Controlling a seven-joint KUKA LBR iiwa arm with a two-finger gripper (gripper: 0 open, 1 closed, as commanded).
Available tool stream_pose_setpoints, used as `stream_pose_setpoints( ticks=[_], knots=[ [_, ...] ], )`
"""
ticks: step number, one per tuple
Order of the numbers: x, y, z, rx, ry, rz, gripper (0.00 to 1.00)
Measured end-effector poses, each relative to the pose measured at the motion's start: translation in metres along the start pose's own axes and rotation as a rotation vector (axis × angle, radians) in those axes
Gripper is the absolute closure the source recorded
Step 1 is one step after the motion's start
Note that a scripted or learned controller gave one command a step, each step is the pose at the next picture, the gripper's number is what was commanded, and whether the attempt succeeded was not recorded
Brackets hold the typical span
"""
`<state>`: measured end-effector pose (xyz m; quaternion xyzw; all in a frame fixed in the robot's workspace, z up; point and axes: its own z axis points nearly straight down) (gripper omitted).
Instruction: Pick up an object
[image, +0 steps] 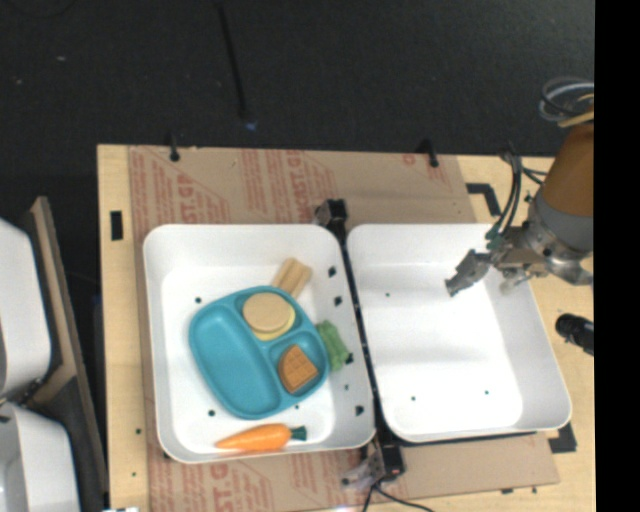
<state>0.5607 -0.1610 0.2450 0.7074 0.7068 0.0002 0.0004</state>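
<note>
Gripper (468, 276) over the right bin (440, 400), fingers spread, nothing between them. Carrot (262, 437) near edge of left bin (165, 300): probably light, stiff, slippery; best pinched mid-body.

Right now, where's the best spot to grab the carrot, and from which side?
Probably the orange body of the carrot, near its middle, coming straight down from above. It lies flat and lengthwise along the near wall of the left bin, so the fingers should close across its narrow width. The wall leaves little room on that side. The gripper is over the right bin.
</note>
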Motion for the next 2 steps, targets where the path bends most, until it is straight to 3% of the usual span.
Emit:
stream_pose_setpoints(
  ticks=[1,2],
  knots=[
    [0.044,0.056,0.004,0.0,0.001,0.056,0.0],
    [0.03,0.09,0.119,0.009,0.001,0.0,0.0]
  ],
)
